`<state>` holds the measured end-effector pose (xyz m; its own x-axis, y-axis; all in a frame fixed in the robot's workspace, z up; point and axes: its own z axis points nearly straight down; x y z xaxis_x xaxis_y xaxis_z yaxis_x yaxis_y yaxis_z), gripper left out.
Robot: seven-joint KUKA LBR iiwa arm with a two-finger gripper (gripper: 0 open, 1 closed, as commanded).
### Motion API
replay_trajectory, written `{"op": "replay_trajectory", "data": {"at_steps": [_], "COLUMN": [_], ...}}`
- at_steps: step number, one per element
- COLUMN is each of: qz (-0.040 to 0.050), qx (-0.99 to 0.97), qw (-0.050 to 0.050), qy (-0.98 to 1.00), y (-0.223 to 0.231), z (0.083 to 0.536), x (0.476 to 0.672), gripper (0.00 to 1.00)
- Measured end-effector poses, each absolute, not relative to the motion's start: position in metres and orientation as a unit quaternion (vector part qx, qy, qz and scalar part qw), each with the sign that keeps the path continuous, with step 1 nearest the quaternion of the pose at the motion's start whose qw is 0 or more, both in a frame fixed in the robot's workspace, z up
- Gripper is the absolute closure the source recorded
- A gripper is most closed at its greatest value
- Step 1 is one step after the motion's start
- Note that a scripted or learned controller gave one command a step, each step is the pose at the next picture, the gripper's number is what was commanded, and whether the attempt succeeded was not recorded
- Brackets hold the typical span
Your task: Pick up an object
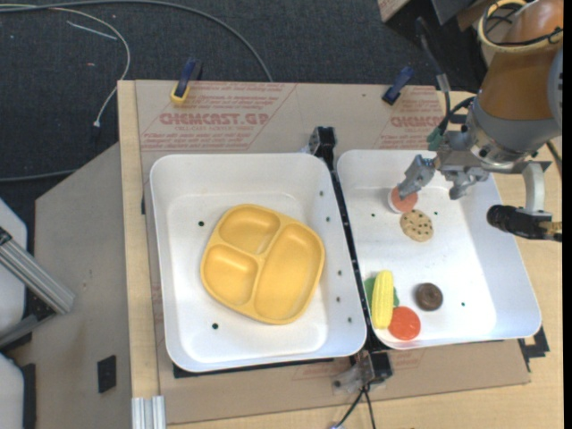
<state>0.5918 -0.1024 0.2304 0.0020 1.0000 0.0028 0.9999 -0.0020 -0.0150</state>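
In the right bin [500,275], my gripper [436,186] hangs open over the far part. Its left finger [413,178] stands just above a small salmon-pink round piece [401,200], which it partly covers. Nothing shows between the fingers. A speckled cookie [416,227] lies just in front of the gripper. Near the bin's front edge lie a yellow corn cob [382,297], a red tomato [404,323] touching it, and a brown chocolate doughnut [429,296].
The left bin [170,239] holds a yellow divided plate [262,263]. A black divider [341,231] runs between the bins. Blue clamps [185,79] [398,86] grip the cardboard at the back. A black fitting [523,221] on the arm sticks out over the right rim.
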Motion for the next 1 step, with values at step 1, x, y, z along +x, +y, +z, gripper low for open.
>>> {"op": "replay_trajectory", "data": {"at_steps": [1], "qz": [0.0001], "qx": [-0.707], "qw": [0.001], "qy": [-0.707], "y": [-0.1022], "z": [0.2377], "x": [0.5943], "gripper": [0.0]}}
